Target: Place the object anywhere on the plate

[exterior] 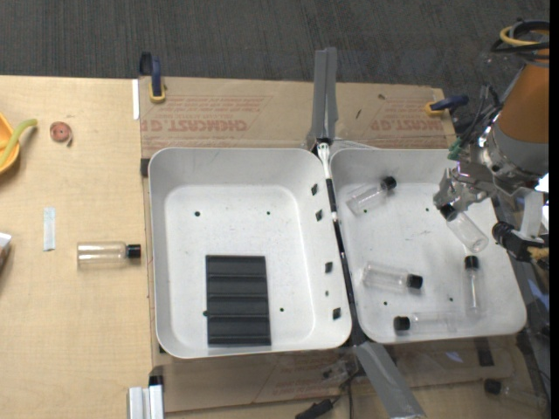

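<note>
Tool high over the right bin, a vial seemingly pinched

The tool (456, 201) looks clenched on a clear vial (465, 230) dangling tilted; carried across to the dark plate (237, 301) in the left bin (166, 234), such a shallow grip could slip.

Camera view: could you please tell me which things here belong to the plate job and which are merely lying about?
Belonging to the job:
- dark ribbed plate in the left bin
- capped vials in the right bin
- end effector

Lying about on the bench:
- stray vial
- red disc
- orange item
- white strip
</note>
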`<state>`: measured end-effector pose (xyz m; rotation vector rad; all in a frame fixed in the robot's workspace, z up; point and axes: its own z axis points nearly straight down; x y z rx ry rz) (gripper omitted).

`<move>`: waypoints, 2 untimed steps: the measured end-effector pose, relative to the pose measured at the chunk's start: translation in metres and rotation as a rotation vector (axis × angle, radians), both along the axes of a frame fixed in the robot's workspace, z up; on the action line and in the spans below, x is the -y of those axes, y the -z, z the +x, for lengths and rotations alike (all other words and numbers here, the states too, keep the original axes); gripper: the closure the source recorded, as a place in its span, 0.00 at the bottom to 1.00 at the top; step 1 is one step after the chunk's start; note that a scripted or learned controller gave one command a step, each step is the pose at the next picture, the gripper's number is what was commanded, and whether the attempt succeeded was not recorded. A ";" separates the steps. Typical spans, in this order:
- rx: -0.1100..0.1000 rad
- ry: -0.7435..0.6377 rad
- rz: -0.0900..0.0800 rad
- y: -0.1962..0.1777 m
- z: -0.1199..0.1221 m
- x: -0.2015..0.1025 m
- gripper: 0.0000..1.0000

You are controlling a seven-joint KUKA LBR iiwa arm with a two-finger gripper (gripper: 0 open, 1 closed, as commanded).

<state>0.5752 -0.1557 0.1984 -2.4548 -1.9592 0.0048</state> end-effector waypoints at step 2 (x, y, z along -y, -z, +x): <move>-0.001 -0.095 0.000 0.009 0.057 -0.066 0.00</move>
